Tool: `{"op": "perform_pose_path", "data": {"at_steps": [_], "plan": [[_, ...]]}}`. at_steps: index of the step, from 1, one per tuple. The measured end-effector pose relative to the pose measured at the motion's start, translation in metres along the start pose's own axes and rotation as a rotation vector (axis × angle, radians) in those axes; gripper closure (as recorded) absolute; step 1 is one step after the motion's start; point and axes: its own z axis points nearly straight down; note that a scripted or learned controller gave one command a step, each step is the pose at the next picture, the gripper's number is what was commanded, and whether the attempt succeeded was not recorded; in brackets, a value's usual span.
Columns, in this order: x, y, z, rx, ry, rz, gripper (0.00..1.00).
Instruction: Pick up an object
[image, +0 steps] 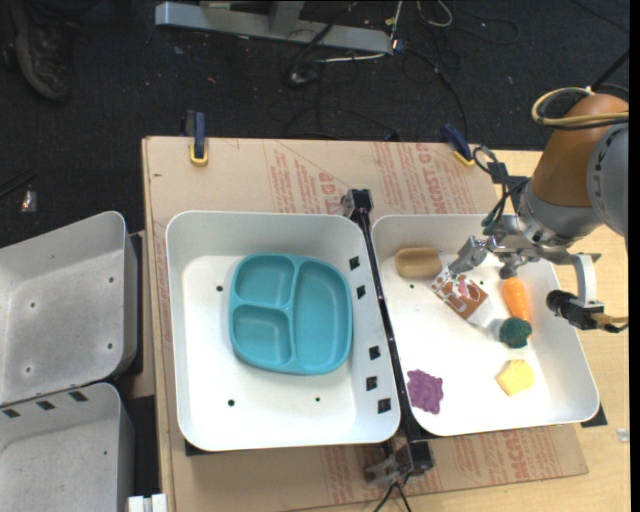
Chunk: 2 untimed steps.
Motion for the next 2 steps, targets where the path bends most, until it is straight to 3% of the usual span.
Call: {"op": "perform_pose_path", "data": {"at_steps": [1,2], "plan": [[-0.001,0.006,0.020,-0.020,-0.005,0.000,0.00],[0.002,0.009,0.008,-0.029,0.000,-0.002,1.00]]}}
